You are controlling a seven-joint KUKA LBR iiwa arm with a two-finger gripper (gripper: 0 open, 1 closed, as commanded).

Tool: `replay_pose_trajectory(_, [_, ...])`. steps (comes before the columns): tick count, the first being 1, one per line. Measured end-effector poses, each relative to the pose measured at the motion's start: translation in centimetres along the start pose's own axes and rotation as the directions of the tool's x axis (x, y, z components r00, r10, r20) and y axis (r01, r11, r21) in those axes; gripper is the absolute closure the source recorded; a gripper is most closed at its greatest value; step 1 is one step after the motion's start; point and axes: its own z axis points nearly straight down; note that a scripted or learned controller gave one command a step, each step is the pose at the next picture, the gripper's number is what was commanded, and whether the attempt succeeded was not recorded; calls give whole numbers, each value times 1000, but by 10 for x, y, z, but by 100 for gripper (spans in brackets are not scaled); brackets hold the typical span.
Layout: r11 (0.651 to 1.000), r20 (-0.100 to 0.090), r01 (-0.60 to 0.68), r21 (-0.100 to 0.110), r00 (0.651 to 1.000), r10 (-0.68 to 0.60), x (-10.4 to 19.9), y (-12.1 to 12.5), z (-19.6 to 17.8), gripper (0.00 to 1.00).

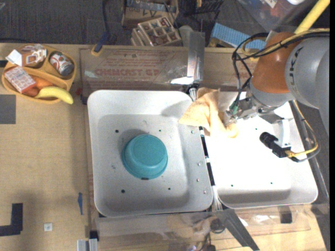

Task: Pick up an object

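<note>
The end effector [234, 112] is low over the right bin [261, 182], in that bin's 11 o'clock corner. It hangs from the grey arm [311, 72], which comes in from 3 o'clock with its orange band [272, 67] just above the wrist. Whether the end effector is apart or together cannot be told from this slant, because the wrist and the crumpled fabric hide its tip.

A yellow cloth [205, 113] lies directly at 9 o'clock of the end effector. It is bunched up, and its nearest fold appears to touch the tip. The cloth straddles the two rims where the bins meet. Part of it sits in the right bin's 11 o'clock corner and part spills into the 1 o'clock corner of the left bin [104, 119]. Nothing shows the cloth being gripped or lifted off the bin.

A teal bowl [145, 156] rests upside down near the middle of the left bin. It is at about 8 o'clock from the end effector and well apart from both it and the cloth.

On the worktop [42, 161], far out at 9 o'clock beyond the left bin, stands a yellow tray [9, 80] of toy food. A banana [55, 93] lies along the tray's 5 o'clock edge.
</note>
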Motion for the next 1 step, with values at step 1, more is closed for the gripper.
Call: replay_pose_trajectory(1, [1000,1,0,0,1000,0,-1,0,0,0])
